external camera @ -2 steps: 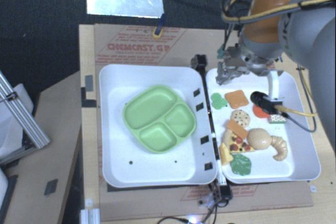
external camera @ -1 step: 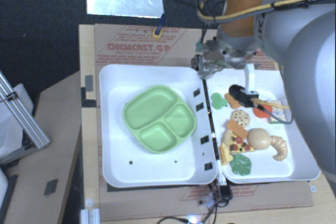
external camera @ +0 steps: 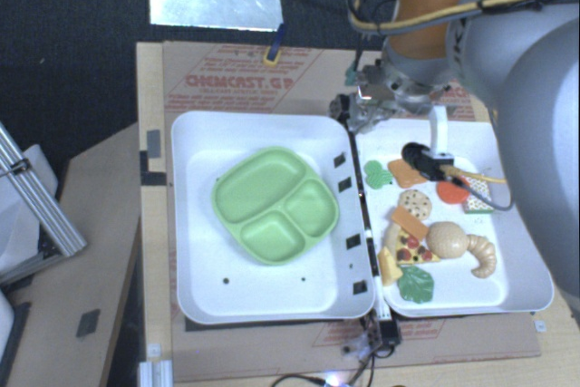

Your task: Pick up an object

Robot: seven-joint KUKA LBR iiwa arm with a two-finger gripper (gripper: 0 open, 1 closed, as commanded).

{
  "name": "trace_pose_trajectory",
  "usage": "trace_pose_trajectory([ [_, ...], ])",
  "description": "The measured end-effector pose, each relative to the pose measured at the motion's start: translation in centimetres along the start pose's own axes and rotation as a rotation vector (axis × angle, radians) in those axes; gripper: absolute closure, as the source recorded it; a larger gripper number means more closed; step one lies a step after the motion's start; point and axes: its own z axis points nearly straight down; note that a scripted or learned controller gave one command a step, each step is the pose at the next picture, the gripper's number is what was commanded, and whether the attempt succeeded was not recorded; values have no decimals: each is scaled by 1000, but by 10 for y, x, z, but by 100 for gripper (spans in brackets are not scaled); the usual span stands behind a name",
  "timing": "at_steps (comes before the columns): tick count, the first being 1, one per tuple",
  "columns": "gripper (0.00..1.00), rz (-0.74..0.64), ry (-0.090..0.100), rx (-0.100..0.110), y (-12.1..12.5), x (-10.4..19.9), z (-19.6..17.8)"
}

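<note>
Pick not yet done. Gripper (external camera: pixel 362 110) seen at upper edge of right bin (external camera: pixel 521 278); grip state cannot be told. Croissant (external camera: pixel 483 255) and other toy foods left lying in bin.

text: "CHEMCAST GP" in red capitals | stood on: brown sheet (external camera: pixel 237 59) lying under the bins | place: upper centre of the frame, just above the left bin (external camera: pixel 195 272) | also: fainter red print along the sheet's lower edge, bottom centre, was too small and blurred to read
</note>
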Motion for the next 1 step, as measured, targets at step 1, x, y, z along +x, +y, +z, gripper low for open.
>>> trace_pose_trajectory([
  [1, 100, -4, 0, -1, 5, 9, -2],
])
